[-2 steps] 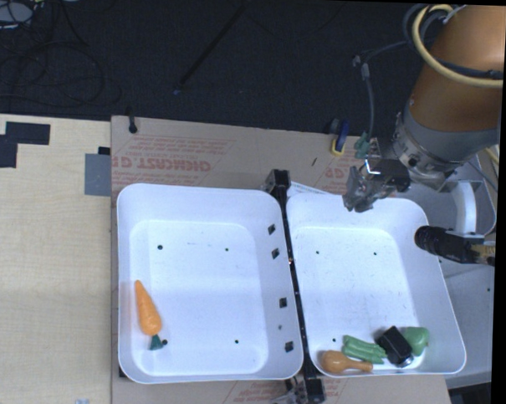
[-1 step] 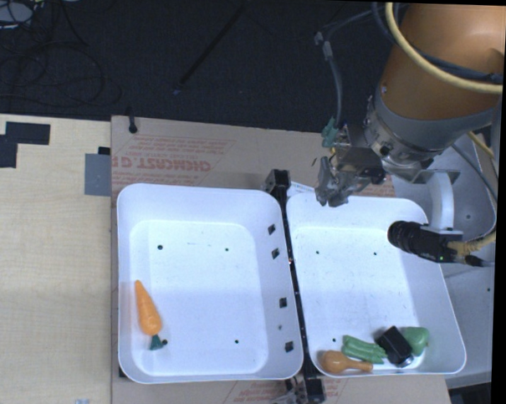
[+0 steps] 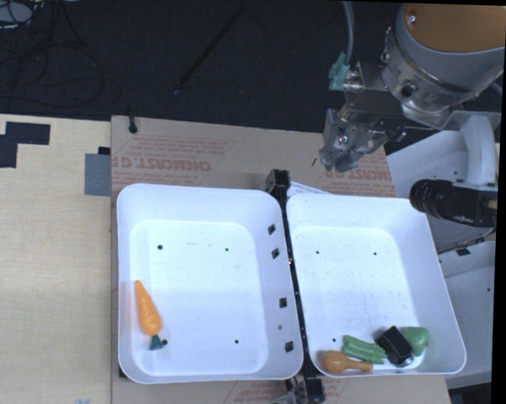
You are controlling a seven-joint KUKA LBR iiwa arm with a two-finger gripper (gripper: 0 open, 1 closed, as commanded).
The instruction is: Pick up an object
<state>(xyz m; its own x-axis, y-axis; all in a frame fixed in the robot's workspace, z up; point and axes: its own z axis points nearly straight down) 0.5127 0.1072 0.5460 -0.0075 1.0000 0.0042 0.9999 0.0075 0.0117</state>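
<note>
Camera view: the pincer hangs above the right bin's far rim, its state impossible to tell, while a carrot lies in the left bin.

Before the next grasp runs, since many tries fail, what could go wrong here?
The black block lies against the green pieces and orange pear shape in the right bin's near corner, so a grab may catch two or none. That pile and the carrot in the left bin both hug walls, which could block a finger. The gripper hangs beyond the bins' far edge.
</note>
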